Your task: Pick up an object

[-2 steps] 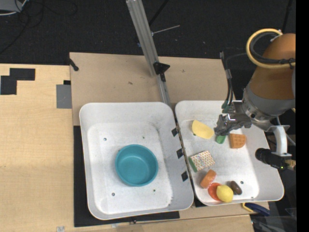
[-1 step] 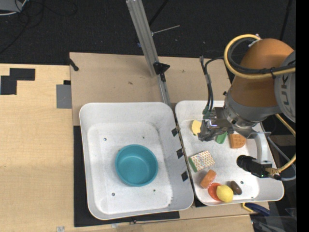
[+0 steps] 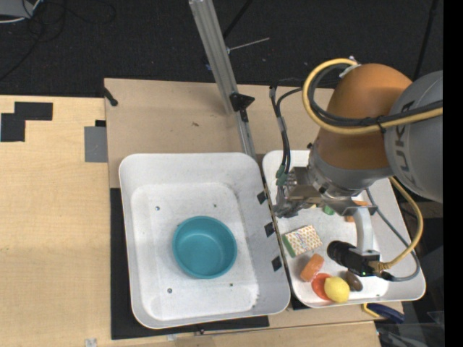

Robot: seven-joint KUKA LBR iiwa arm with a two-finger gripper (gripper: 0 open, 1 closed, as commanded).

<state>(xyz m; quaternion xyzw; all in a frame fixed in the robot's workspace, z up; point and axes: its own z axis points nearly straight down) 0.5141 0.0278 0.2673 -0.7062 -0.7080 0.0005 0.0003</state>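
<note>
No lettering, brand, number or sign can be read anywhere here. The small patterned packet (image 3: 302, 238) in the right bin (image 3: 405, 284) carries a fine print (dots or a checked pattern, too small to resolve into characters). The teal bowl (image 3: 205, 246), the left bin (image 3: 145, 179) and the desk (image 3: 51, 194) are plain, and the arm's orange band (image 3: 362, 114) bears no legible mark.
</note>
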